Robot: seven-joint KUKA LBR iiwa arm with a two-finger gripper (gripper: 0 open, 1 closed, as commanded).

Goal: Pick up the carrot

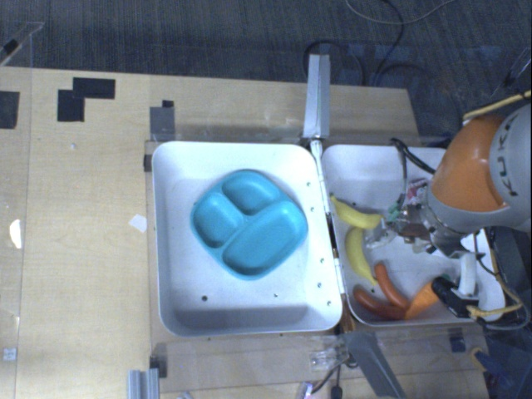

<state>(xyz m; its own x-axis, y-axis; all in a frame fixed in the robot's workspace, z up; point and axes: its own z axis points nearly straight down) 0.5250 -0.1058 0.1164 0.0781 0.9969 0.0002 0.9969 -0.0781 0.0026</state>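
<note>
You're looking down on a pale wooden tabletop (83,248) with black square marks (83,98) toward ten o'clock. Beyond it, across twelve o'clock, runs dark blue-grey carpet (208,15), with a thin cable (399,11) looped toward one o'clock. A grey metal post (317,94) stands at the tabletop's far edge. The light is even and soft.

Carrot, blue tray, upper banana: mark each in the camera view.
carrot (421,298): camera view, middle of its orange body.
blue tray (264,241): camera view, floor of its largest compartment.
upper banana (356,216): camera view, middle of its curve.
</note>
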